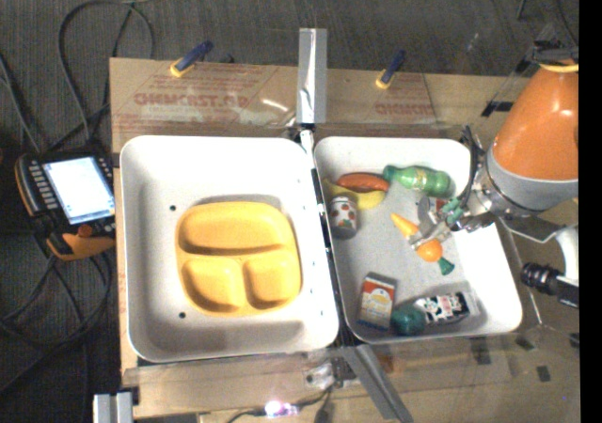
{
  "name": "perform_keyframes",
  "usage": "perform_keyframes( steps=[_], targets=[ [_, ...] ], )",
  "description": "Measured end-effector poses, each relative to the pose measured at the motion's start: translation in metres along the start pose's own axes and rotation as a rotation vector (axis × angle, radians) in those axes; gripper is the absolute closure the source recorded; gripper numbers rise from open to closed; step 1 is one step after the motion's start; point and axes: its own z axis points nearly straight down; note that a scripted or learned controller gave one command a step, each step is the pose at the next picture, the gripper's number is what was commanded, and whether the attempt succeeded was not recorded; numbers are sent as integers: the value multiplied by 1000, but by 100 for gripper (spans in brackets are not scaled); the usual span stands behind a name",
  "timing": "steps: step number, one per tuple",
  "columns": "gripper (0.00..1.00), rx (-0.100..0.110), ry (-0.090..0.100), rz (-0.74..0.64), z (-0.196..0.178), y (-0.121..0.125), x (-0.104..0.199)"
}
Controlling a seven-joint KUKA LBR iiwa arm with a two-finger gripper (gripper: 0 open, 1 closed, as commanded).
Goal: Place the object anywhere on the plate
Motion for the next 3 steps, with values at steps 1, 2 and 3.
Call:
perform_keyframes(
  steps=[1, 2, 3],
  targets=[
    [100, 4, 1, -68, 60, 31, 85],
    [100, 2, -1, -119, 60, 100, 145],
    [0, 2, -1, -120, 60, 100, 145]
  ],
)
